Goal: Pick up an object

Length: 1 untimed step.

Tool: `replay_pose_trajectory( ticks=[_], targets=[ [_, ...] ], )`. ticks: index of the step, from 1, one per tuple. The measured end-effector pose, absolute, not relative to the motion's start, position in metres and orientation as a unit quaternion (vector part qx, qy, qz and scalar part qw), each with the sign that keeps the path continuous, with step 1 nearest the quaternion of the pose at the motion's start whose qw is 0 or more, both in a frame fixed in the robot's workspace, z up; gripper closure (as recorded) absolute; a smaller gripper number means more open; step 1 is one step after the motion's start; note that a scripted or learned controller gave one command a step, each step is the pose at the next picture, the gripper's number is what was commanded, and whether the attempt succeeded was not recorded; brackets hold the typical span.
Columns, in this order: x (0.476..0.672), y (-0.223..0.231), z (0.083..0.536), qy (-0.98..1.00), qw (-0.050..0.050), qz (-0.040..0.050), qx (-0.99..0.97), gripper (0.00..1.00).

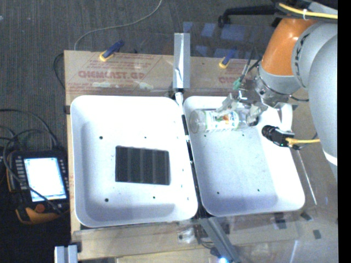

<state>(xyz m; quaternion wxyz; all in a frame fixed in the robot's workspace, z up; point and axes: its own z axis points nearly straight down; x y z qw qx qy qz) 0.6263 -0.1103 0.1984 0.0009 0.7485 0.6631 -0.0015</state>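
A clear plastic bottle [211,120] with a printed label lies on its side near the back left corner of the right bin [252,174], its cap end pointing left. My gripper [239,112] is right at the bottle's right end and overlaps it from above. The grey arm with its orange band [282,40] reaches in from the upper right. A flat black ribbed rectangle [142,165] lies in the middle of the left bin [93,119], far from the gripper.
A metal post [181,64] stands behind the divide between the two bins. Cardboard [115,73] with blue and yellow clamps lines the bench's back. A handheld screen [41,179] sits on the floor at the left.
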Motion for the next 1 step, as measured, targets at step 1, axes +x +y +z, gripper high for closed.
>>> replay_pose_trajectory(
  ticks=[1],
  targets=[
    [0.6347,-0.1412,0.1957,0.741,0.002,-0.0016,0.671,0.00]
  ],
)
